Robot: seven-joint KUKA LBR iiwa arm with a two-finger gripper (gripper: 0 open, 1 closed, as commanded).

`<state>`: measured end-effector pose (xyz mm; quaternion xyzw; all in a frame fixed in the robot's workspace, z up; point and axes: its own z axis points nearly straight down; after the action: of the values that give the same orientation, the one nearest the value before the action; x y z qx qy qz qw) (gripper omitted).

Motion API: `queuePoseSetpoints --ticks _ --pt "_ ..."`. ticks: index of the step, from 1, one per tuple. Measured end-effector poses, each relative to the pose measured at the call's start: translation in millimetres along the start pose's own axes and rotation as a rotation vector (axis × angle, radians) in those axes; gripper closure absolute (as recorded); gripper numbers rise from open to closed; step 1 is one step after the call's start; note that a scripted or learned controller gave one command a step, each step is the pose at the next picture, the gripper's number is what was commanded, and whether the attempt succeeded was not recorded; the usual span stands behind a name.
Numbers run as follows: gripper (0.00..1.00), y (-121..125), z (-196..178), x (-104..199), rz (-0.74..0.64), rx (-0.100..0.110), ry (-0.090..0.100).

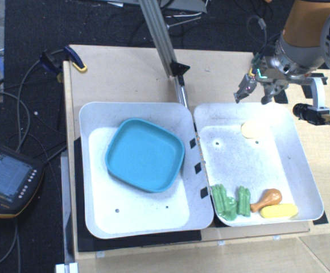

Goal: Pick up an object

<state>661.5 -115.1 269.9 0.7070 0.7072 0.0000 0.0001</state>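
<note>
Fingers [240, 94] spread, empty, gripper [255, 95] above bin [301, 147] rim. Nearest disc [250, 130]: likely light, stiff, flat; pinch edges.

My arm [316, 16] is grey with a broad orange band above the wrist. Below it sits a cluttered metal wrist block and my gripper [257, 93], with dark fingers.

A single camera sat fixed above the bench [125, 73], looking down at a slant from its front edge toward its back edge. It stood far enough off to take in both white bins, the left bin [97, 209] and the right bin [301, 152], plus dark floor beyond the bench's left and back edges. The arm [310, 21] entered at the upper right corner.
</note>
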Motion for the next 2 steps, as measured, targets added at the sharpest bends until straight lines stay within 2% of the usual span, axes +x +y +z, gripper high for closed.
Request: queuePoseSetpoints --ticks 1,2 --pt "0.0 0.0 0.1 0.0 0.0 0.0 0.0" --pt "0.0 -1.7 45.8 -7.4 0.001 0.004 0.0"
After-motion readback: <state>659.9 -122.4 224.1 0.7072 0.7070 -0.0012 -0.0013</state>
